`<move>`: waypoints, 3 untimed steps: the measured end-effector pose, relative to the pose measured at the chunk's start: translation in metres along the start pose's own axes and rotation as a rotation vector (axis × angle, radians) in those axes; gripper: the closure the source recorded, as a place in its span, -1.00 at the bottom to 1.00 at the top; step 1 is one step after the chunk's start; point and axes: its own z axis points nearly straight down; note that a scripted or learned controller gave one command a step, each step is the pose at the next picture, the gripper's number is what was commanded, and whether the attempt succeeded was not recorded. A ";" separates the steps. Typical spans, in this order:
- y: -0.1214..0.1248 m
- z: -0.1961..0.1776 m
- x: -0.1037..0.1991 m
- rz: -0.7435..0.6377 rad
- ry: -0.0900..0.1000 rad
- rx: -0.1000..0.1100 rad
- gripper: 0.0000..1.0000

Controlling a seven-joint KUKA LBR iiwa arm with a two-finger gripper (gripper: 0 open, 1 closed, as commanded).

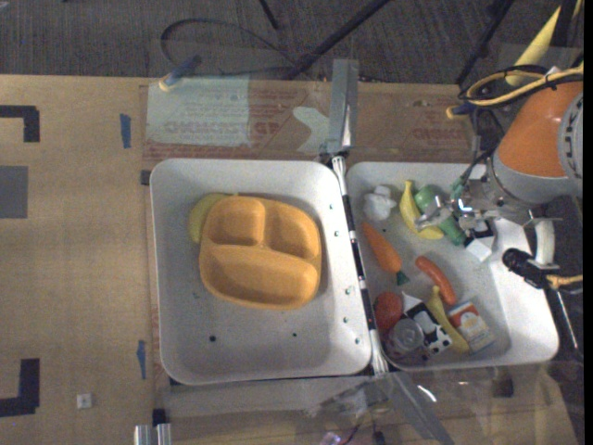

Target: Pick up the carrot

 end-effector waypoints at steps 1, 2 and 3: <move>0.003 0.000 0.002 0.048 -0.005 0.007 -1.00; -0.057 -0.001 0.019 0.281 -0.037 -0.018 -1.00; -0.003 -0.040 -0.022 0.551 -0.049 0.040 -1.00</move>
